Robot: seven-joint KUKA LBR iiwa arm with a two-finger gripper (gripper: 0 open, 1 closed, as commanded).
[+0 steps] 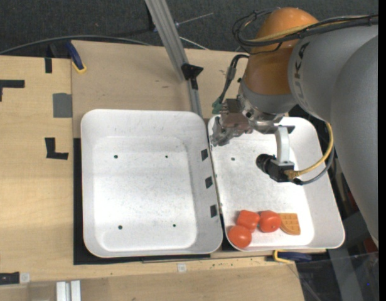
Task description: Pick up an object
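Gripper (225, 130) hovering over the far left corner of the right bin (305, 137), just beside the wall shared with the left bin (142, 180); fingers lost in dark clutter under the wrist, so impossible to tell whether spread or pressed together, and nothing seen between them. Candidates for picking: three small red-orange rounded pieces (250, 226) clustered at the near edge of the right bin, touching one another, with a tan-orange waffle-like piece (290, 224) just beside them on the right. All well apart from the gripper. Probably light toy food, hollow or foamy, smooth and a little slippery on the rounded ones. Best taken across the widest middle of an outer red piece, away from its neighbours; flat waffle piece likely harder to pinch from above.
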